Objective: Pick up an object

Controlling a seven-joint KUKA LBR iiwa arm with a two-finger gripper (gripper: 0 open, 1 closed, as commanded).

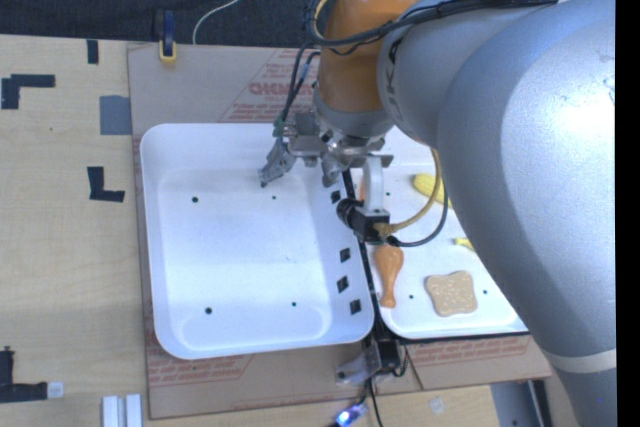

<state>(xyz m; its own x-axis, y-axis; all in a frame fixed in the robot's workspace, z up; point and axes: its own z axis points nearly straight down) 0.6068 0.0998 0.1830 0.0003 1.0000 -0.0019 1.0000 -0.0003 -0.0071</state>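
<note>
My gripper [300, 171] hangs over the far right part of the left white bin [152, 215], close to the wall shared with the right bin [455, 329]. Its fingers are spread open and nothing is between them. In the right bin an orange drumstick-shaped toy [388, 271] lies along the near left side. A tan toast-shaped piece [451, 293] is just right of it. A yellow banana-like thing [427, 185] lies farther back, partly hidden by the arm.
A small yellow bit [462, 242] peeks out from under the arm in the right bin. The big grey arm covers most of that bin's right side. Both bins rest on a cardboard sheet [200, 80] on the wooden bench.
</note>
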